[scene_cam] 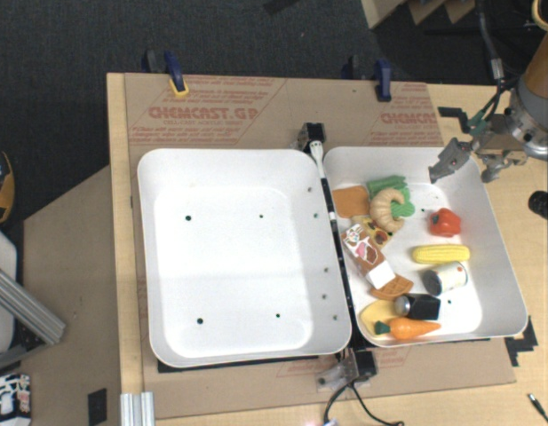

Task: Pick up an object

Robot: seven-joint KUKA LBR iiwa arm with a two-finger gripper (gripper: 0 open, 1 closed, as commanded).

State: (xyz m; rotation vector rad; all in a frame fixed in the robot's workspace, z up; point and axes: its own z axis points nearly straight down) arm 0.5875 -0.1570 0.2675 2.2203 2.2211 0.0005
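The right bin [496, 238] holds several toy foods: a red tomato [444, 223], a yellow corn cob [440, 254], a tan croissant [386, 209] with a green piece [387, 185] behind it, an orange bread slice [350, 201], a carrot [414, 328] and a black can [422, 306]. My gripper [470, 164] hangs over the bin's far right corner, above and right of the tomato. Its two fingers are spread open with nothing between them.
The left bin [229, 256] lies beside the right one, with a black bar [325, 207] along their shared edge. A white cup [447, 278], a printed packet [364, 245] and a banana [374, 314] crowd the right bin's front half. Blue clamps [381, 80] grip the board's far edge.
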